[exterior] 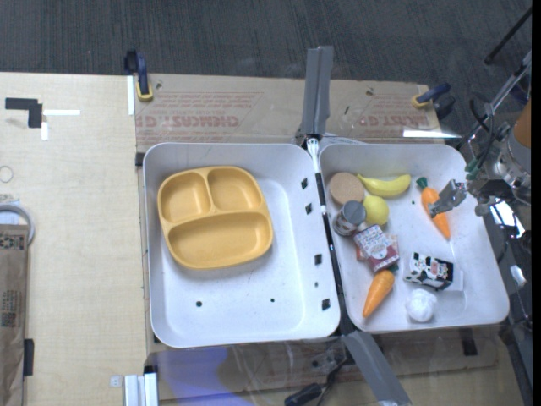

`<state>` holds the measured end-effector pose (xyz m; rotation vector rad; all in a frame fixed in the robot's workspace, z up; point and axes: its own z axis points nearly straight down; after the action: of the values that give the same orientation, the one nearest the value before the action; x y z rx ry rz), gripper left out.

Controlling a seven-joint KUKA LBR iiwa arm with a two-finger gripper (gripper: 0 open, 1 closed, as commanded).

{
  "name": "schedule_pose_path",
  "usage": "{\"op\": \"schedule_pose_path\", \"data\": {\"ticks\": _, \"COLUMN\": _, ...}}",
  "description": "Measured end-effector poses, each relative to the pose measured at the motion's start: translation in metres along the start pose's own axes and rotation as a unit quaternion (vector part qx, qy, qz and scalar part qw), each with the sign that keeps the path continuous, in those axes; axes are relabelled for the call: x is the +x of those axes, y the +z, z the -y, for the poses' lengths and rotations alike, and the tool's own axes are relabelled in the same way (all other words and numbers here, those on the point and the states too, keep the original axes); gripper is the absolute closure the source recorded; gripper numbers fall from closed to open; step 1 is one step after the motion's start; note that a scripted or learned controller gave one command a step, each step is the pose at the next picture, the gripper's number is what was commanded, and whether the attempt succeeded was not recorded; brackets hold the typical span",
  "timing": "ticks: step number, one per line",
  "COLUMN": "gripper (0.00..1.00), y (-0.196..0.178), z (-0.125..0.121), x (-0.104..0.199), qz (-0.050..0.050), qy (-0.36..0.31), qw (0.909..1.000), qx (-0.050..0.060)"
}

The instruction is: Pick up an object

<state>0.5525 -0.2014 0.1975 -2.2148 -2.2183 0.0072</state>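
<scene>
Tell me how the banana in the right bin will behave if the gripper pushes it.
The banana is curved and smooth, so it would probably pivot or slide rather than roll. It lies against the tan round piece and the yellow fruit, which would likely shift with it.

My way is open over the left bin's (245, 311) bare front floor below the yellow tray (215, 216), while the right bin (473, 307) crowds me with banana (385, 183), two carrots (378, 293), packet (376, 245) and carton (429, 271).
</scene>
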Motion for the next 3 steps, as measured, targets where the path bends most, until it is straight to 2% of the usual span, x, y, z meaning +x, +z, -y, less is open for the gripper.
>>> {"op": "schedule_pose_path", "data": {"ticks": 1, "gripper": 0.00, "y": 0.098, "z": -0.023, "x": -0.011, "qz": -0.005, "qy": 0.021, "qw": 0.9998, "qx": -0.003}}
{"op": "schedule_pose_path", "data": {"ticks": 2, "gripper": 1.00, "y": 0.093, "z": -0.023, "x": -0.013, "qz": -0.003, "qy": 0.020, "qw": 0.9998, "qx": 0.000}}
{"op": "schedule_pose_path", "data": {"ticks": 3, "gripper": 1.00, "y": 0.106, "z": -0.070, "x": -0.008, "qz": 0.002, "qy": 0.218, "qw": 0.9754, "qx": 0.028}}
